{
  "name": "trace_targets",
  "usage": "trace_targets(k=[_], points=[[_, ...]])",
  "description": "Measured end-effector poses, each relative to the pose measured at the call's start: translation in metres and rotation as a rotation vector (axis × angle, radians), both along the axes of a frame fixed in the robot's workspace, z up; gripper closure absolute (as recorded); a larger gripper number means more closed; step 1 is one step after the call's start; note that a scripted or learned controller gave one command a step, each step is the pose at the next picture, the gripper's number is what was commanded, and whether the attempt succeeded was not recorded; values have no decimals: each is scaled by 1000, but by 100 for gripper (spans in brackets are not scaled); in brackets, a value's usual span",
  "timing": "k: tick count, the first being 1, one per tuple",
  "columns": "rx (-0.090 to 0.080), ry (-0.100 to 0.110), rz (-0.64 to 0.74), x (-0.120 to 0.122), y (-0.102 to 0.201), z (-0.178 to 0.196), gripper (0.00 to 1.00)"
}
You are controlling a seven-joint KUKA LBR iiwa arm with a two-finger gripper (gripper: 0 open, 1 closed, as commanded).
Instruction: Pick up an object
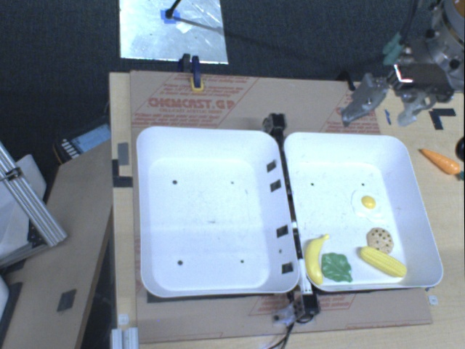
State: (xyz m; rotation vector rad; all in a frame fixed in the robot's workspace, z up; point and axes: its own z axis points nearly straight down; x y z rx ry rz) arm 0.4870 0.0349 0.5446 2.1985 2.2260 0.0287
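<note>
My gripper hangs above the far right corner of the right bin, open, with nothing between its two grey fingers. In the right bin lie a fried egg, a brown cookie, a yellow corn cob, a yellow banana and a green leafy piece. All of them sit in the bin's near half, well below the gripper.
The left bin stands beside the right one, joined by a black clamp strip. An orange carrot lies on the bench right of the bins. A shiny metal sheet lies at the back.
</note>
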Motion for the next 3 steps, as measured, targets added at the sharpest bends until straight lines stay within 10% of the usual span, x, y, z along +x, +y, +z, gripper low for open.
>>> trace_targets(k=[1, 2, 3], points=[[-6, 24, -21, -1, -102, -74, 0], [-3, 36, -4, -3, -8, -328, 0], [-6, 20, -17, 0, -75, -318, 0]])
